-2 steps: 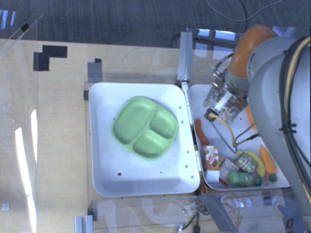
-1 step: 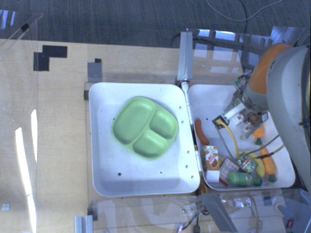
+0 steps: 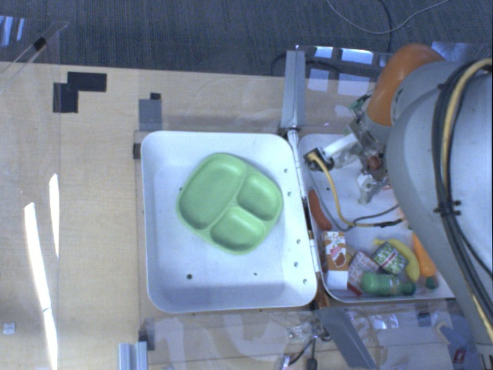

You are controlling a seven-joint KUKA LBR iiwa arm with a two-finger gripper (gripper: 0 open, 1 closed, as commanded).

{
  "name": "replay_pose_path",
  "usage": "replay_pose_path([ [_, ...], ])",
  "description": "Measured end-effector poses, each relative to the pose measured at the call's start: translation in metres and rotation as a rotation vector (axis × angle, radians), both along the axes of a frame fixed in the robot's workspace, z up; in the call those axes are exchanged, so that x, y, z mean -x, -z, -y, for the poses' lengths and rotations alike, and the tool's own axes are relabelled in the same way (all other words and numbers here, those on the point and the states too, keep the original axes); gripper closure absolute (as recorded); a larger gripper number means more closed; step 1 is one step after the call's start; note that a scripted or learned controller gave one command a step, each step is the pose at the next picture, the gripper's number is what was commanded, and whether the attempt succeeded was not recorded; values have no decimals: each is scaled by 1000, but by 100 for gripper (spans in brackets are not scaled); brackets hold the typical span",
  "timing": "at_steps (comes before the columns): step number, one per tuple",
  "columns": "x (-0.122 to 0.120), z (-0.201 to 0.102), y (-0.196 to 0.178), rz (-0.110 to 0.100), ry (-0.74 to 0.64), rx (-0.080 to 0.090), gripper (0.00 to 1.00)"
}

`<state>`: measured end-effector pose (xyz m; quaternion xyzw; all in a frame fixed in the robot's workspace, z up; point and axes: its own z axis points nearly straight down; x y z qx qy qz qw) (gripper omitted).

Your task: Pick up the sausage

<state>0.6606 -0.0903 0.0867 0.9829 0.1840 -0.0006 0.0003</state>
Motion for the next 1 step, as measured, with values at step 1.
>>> replay_pose_path([
  [1,0,18,1,-1,116,-2,0],
])
